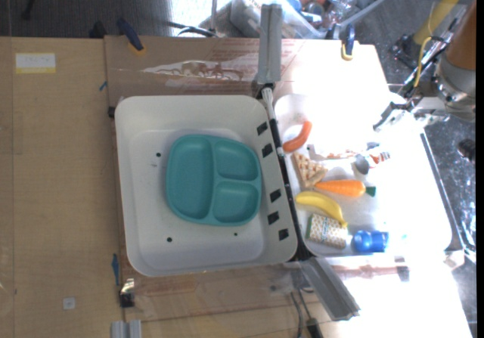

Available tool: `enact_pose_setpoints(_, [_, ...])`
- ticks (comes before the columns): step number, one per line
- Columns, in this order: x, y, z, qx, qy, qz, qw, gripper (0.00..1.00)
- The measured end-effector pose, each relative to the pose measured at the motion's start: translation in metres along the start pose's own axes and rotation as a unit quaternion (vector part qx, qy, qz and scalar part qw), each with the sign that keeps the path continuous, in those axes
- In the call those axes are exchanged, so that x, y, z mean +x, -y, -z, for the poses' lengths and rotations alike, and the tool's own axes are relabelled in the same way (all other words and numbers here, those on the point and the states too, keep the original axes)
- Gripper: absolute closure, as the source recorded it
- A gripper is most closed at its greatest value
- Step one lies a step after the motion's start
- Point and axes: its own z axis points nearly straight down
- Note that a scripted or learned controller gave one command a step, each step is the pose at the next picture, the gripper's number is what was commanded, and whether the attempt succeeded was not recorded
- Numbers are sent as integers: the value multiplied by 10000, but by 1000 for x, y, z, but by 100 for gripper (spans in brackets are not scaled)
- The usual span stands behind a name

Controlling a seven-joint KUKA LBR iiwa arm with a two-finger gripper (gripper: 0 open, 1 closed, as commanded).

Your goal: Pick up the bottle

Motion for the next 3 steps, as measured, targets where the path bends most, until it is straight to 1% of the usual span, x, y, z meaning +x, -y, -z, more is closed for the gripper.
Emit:
enact_pose_setpoints(1, [7, 45, -101, 3, 1, 704, 9975, 0])
enact_pose_setpoints(2, [53, 116, -118, -77, 24, 392, 9992, 0])
enact_pose_setpoints(3, [21, 35, -117, -70, 25, 430, 9990, 0])
